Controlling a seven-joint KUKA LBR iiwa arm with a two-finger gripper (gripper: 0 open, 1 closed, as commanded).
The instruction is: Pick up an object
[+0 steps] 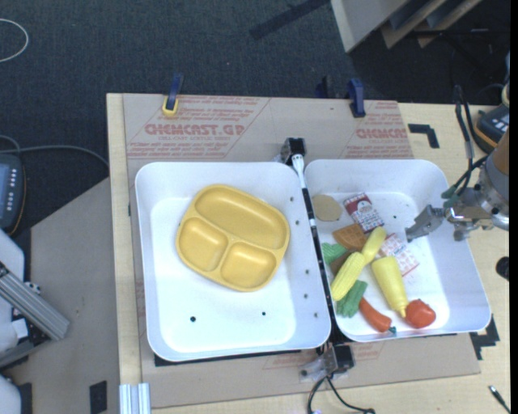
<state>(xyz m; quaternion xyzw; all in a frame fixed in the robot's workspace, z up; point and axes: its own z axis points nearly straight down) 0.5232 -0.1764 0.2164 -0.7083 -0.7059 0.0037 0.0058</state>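
Approach step: gripper [427,218] hovers just right of the toy-food pile [374,275] in the right bin [453,317], nothing held. Can't tell jaw state. Next, probably lower toward the yellow corn [356,268].

A dark blue-grey carpet [121,48] covers the floor around a workbench topped with a brown board [243,121] printed in red lettering. A yellow clamp [171,97] and a blue clamp [355,97] grip the board's far edge. Pale wooden furniture [396,20] stands at upper right, and a thin white cable [10,36] loops at upper left.
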